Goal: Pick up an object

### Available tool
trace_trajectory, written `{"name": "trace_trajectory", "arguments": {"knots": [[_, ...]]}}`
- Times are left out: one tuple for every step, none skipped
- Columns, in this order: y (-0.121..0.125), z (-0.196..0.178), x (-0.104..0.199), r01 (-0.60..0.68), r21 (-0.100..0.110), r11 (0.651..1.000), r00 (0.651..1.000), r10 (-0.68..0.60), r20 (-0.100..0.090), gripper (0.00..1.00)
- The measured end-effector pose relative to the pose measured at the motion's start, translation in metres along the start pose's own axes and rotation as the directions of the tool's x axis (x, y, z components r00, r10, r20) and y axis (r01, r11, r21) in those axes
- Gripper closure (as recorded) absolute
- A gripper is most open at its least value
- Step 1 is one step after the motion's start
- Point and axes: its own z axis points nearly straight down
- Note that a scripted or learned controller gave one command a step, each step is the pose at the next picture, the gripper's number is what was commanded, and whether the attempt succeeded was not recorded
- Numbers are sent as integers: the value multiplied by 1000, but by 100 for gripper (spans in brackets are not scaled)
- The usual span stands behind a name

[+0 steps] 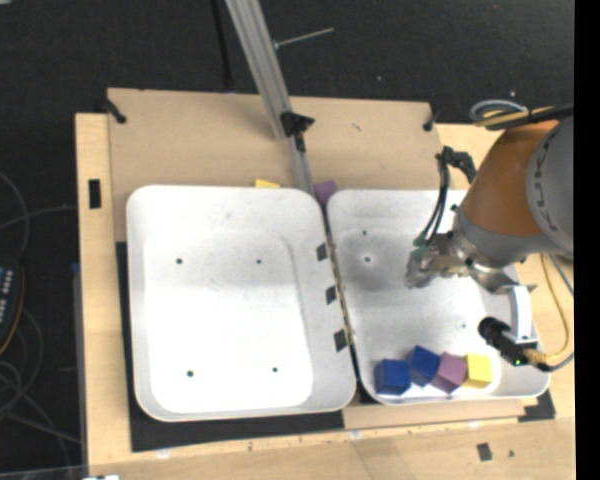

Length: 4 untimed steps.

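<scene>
Gripper [427, 266] hangs over the right bin [380, 230], mid-bin — jaw state cannot be told. Blue cubes [405, 370], purple cube [449, 369] and yellow cube [478, 369] sit along that bin's near wall — apart from the gripper.

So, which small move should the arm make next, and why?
Probably move the gripper toward the near edge of the right bin and lower it there. It hangs over bare bin floor, while the blue blocks, purple block and yellow block lie clustered along that near edge.
</scene>
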Motion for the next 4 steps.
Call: {"name": "trace_trajectory", "arguments": {"knots": [[2, -11, -2, 3, -12, 1000, 1000, -3, 7, 100], [5, -21, -5, 7, -26, 1000, 1000, -6, 16, 100], [-24, 66, 23, -3, 42, 999, 1000, 4, -21, 100], [-12, -64, 4, 2, 34, 999, 1000, -2, -20, 100]]}}
